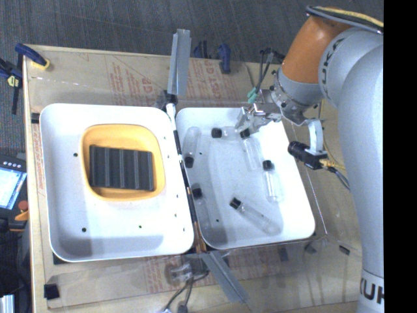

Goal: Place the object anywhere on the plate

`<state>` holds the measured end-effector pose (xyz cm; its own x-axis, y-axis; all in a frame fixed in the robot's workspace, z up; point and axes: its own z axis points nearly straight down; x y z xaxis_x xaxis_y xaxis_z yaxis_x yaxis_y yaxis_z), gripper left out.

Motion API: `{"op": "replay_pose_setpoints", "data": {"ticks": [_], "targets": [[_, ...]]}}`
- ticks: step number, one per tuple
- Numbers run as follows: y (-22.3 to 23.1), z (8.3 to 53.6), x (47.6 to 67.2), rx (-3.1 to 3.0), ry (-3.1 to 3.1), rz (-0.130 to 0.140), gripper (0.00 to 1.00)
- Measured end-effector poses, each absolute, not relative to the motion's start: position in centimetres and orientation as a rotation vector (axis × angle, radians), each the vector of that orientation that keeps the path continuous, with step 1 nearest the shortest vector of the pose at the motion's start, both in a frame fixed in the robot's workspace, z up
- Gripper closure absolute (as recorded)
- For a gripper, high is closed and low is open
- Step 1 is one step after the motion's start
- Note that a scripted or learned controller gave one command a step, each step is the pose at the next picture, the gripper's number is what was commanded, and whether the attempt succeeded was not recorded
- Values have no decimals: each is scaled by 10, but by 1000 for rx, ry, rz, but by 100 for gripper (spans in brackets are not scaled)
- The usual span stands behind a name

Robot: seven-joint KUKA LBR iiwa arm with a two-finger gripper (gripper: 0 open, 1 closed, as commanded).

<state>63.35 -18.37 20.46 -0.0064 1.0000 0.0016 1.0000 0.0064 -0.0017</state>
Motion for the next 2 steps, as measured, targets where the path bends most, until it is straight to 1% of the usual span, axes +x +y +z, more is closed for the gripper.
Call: {"op": "replay_pose_setpoints", "data": {"ticks": [1,2], "targets": [[-103,203,618,-2129,-2305,3,100],[-45,190,599,-1840,-2538,7,100]]}}
